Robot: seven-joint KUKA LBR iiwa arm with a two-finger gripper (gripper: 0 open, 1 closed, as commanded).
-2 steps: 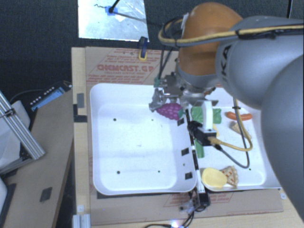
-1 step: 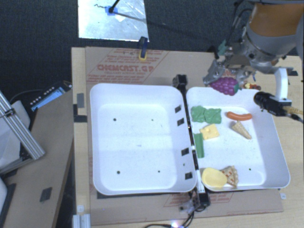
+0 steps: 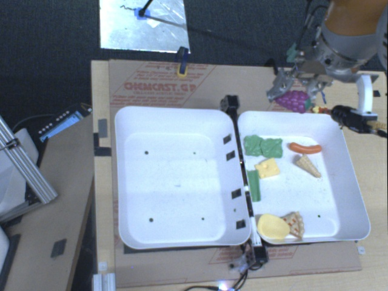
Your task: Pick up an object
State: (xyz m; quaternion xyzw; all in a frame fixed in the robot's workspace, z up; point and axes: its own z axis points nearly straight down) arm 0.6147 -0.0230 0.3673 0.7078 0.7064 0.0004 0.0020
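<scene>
The arm [image 3: 354, 17] is cut off by the top and right edges, so just its orange band and wrist are in view. The gripper [image 3: 290, 90] hangs over the far rim of the right bin [image 3: 348, 180], and its fingers are too blurred to tell apart (open or closed is not readable). A purple bunch of grapes [image 3: 295, 100] sits just beneath it, its top hidden by the gripper, so whether it is held or lying on the bench cannot be told. The cone-shaped piece [image 3: 295, 223] is partly covered by the yellow round piece [image 3: 272, 227]. At the left edge, a metal frame [image 3: 21, 162] is cut off.
</scene>
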